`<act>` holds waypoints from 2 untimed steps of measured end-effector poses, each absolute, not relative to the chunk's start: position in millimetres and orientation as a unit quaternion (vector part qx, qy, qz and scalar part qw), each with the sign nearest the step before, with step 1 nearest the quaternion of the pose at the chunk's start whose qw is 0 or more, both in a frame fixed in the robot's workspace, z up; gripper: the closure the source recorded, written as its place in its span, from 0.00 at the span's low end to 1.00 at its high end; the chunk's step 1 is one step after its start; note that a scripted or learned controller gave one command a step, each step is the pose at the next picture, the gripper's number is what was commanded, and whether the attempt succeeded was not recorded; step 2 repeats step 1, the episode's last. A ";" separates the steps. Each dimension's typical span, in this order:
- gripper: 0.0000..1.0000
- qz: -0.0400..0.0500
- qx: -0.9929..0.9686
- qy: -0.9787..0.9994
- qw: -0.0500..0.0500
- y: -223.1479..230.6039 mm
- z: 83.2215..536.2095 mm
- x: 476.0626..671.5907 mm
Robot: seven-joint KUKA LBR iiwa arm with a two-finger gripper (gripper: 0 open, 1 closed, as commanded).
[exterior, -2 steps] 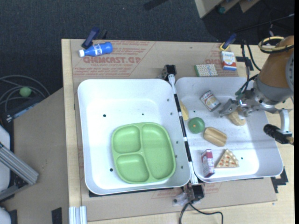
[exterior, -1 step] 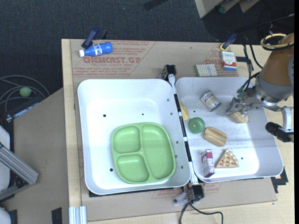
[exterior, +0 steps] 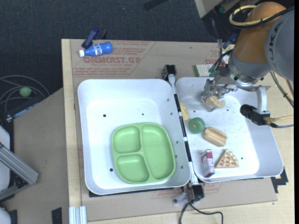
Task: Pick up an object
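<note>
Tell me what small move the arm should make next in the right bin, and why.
Probably a short straight lift to test the grasp: the gripper is down at a tan piece near the right bin's far end, and the view does not settle whether it is held.

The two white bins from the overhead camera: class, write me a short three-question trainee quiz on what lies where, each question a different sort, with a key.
1. True or false: the green divided plate lies in the left bin.
2. Which thing lies nearest the front rim of the right bin? A) green ball B) pizza slice toy C) bread roll toy
3. Fill in: the gripper is low over a small tan ____ at the back of the right bin.

Key: 1 true; 2 B; 3 object.
</note>
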State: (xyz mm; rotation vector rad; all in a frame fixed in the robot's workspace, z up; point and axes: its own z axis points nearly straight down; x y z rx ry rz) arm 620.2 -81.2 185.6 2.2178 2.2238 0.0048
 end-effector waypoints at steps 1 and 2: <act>1.00 0.000 0.707 0.708 -0.001 -33.7 215.9 539.2; 1.00 0.000 0.707 0.708 -0.001 -33.7 215.9 539.2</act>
